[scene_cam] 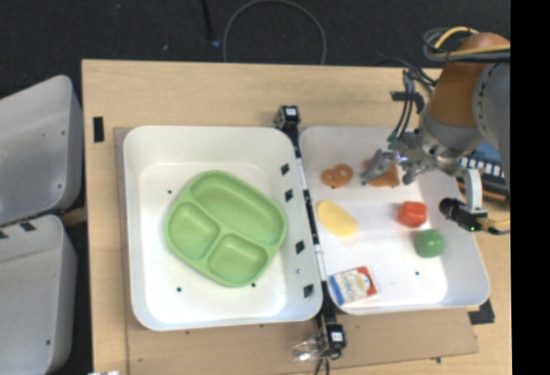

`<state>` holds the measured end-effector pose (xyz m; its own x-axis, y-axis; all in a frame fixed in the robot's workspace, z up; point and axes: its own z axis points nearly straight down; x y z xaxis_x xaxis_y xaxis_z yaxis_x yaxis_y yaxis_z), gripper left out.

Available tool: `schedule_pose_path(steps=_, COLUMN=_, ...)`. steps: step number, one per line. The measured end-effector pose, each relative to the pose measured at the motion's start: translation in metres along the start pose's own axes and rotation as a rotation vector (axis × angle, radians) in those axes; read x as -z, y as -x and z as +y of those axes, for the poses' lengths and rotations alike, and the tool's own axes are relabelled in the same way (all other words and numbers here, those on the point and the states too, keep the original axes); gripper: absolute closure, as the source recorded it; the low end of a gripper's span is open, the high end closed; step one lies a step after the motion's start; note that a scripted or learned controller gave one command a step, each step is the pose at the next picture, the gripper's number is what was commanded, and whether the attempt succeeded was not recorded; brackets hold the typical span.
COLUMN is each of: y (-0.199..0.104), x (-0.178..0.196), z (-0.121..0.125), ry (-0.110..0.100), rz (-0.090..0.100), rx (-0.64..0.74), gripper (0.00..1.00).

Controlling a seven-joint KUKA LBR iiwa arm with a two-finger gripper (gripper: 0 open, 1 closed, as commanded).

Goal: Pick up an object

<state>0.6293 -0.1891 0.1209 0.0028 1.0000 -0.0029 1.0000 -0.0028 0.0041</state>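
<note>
My gripper [392,167] is low in the right bin [378,300], near its back edge. It sits right over a small orange-brown piece [385,180], partly covering it. To the left of that lies an orange pretzel-shaped piece [337,175]. A yellow lemon-like object [337,219] rests towards the bin's left side. Near the right side are a red object [412,213] and a green round object [429,242]. A small printed carton [353,284] lies at the front left corner.
The left bin [146,296] holds a green divided plate [225,228]. A divider rail [301,201] with black clips runs between the bins. The grey arm with its orange band [460,94] comes in at the right, with cables beside it.
</note>
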Motion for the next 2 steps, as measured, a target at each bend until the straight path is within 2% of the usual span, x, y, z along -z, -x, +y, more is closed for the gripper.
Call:
schedule_pose_path(steps=1, y=0.001, x=0.011, z=0.0, ry=0.001, rz=0.0, rx=0.0, gripper=1.0)
schedule_pose_path(steps=2, y=0.008, x=0.073, z=-0.003, ry=0.004, rz=0.0, rx=-0.001, gripper=1.0)
